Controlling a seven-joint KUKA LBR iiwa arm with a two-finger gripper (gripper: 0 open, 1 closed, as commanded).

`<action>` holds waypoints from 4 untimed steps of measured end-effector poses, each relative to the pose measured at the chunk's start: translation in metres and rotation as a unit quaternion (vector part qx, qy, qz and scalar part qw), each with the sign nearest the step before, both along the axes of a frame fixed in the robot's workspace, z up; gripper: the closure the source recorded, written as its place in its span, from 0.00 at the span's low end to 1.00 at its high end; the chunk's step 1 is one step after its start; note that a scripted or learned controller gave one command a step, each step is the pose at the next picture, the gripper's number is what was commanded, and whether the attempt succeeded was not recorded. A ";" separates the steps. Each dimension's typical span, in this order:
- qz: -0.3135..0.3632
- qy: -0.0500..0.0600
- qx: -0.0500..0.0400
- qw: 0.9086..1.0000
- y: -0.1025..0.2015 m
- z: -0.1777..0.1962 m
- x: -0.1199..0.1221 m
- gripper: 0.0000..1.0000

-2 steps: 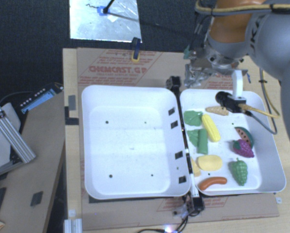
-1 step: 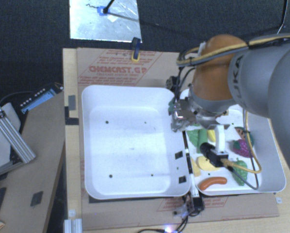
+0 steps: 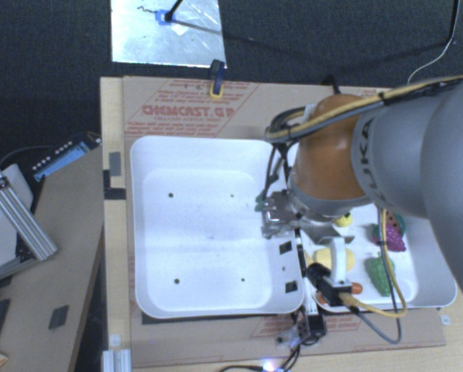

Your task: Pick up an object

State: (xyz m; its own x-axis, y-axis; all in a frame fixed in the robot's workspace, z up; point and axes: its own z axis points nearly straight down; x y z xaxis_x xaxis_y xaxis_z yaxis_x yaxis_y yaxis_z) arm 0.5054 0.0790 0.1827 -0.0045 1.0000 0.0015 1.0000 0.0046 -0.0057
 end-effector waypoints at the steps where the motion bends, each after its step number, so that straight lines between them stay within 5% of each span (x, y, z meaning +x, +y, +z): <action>1: -0.005 -0.012 -0.001 1.000 -0.076 0.136 -0.017 1.00; 2: 0.001 -0.006 -0.001 1.000 -0.049 0.119 0.087 1.00; 3: 0.001 0.007 0.000 1.000 0.000 -0.005 -0.026 1.00; 4: -0.001 -0.013 0.001 1.000 -0.023 0.170 -0.016 1.00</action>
